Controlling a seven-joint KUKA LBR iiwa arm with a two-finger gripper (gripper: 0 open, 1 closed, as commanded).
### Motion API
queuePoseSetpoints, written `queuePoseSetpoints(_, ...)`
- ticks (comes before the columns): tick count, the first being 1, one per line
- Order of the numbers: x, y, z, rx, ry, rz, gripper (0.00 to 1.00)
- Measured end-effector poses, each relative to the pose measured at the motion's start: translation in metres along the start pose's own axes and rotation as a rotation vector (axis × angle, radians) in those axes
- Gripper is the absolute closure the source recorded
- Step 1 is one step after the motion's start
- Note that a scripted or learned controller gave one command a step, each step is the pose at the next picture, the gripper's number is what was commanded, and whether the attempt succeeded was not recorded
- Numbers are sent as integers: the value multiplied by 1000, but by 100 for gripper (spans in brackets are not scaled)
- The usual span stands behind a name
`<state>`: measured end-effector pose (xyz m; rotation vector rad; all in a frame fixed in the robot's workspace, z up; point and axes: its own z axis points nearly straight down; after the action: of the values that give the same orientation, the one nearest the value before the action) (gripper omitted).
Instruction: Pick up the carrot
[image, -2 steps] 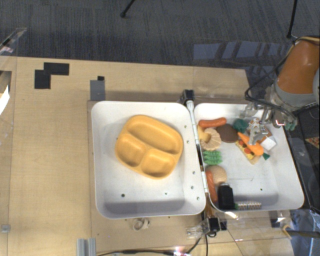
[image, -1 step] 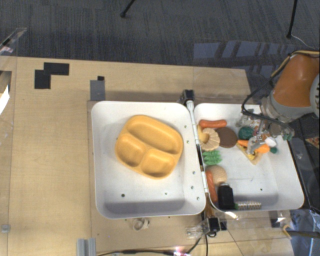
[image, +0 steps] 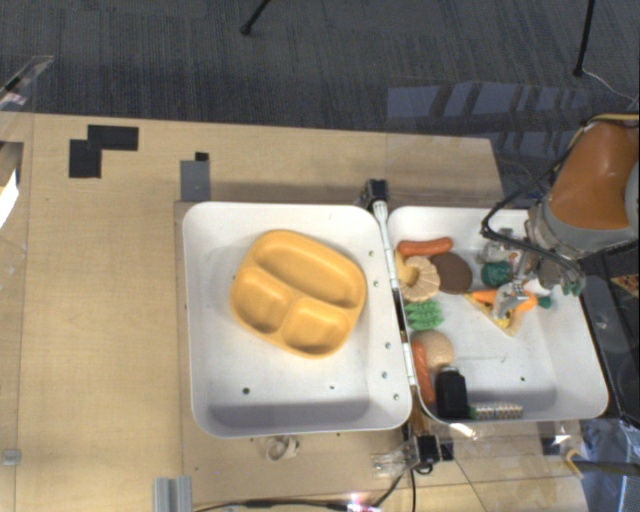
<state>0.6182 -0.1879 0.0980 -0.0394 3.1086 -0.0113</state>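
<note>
The carrot (image: 486, 296) is a small orange piece lying in the upper right part of the right bin (image: 545, 365), with more orange and a bit of yellow showing just right of it under the gripper. My gripper (image: 515, 293) hangs directly over that spot, low in the bin, and its body covers part of the carrot. The grey arm with its orange band (image: 597, 180) comes in from the right edge.
Along the right bin's left side lie a red sausage (image: 425, 246), a brown disc (image: 453, 272), a beige shell-shaped piece (image: 418, 279), a green item (image: 423, 316), a beige and red item (image: 432, 352) and a black block (image: 450, 393). A teal piece (image: 495, 272) sits beside the gripper. A yellow divided plate (image: 298, 292) lies in the left bin (image: 205, 390).
</note>
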Motion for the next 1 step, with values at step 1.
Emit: queuePoseSetpoints(1,2,20,8,-6,18,23,0)
